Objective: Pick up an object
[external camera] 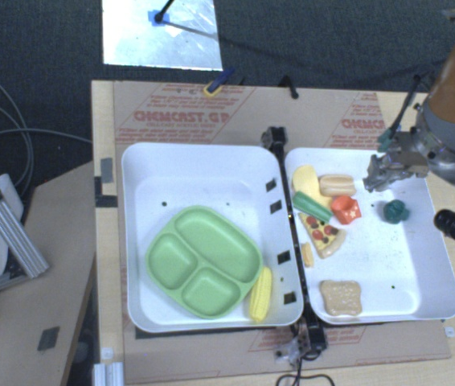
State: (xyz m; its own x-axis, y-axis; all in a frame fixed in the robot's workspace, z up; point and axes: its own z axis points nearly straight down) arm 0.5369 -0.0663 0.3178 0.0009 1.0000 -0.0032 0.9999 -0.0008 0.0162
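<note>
The jaws are hanging over the right bin; I cannot tell how they stand. The red toy is lying at their seven o'clock, the teal ball at five (both apart from them). A straight descent is risking bare floor between the two

One fixed camera looks down at a slant from above the bench, taking in both bins.
</note>
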